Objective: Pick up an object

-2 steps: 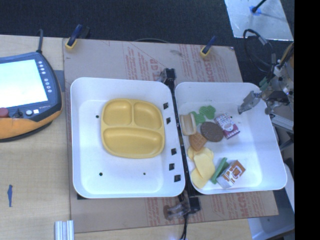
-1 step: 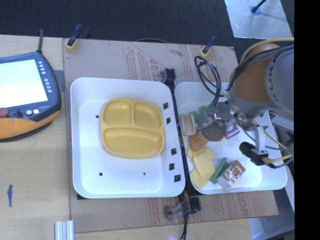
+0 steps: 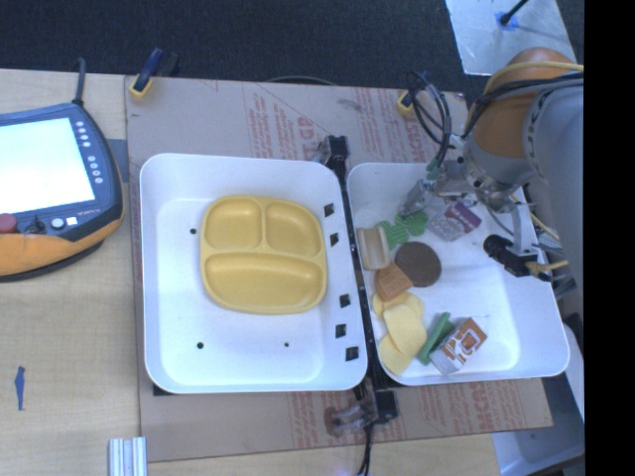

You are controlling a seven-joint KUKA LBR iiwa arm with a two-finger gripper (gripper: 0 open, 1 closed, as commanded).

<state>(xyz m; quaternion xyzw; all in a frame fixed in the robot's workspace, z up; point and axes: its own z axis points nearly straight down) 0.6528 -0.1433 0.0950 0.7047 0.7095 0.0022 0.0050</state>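
My gripper [image 3: 425,196] hangs over the back of the right bin [image 3: 526,350], reaching in from the right. Just beneath and left of it lies a green toy piece [image 3: 407,229]. A greyish-pink packet [image 3: 455,218] sits right beside the gripper. Further forward are a brown round cookie [image 3: 419,263], a tan block [image 3: 372,247], a small waffle-brown piece [image 3: 393,282], pale yellow slices [image 3: 401,327], a green stick [image 3: 435,336] and a small orange-and-white box [image 3: 460,344]. I see nothing lifted off the bin floor.
The left bin [image 3: 169,355] holds a yellow divided plate [image 3: 264,254]. A teach pendant with a screen [image 3: 50,181] lies on the bench at far left. Black clips [image 3: 337,150] join the two bins along their shared wall.
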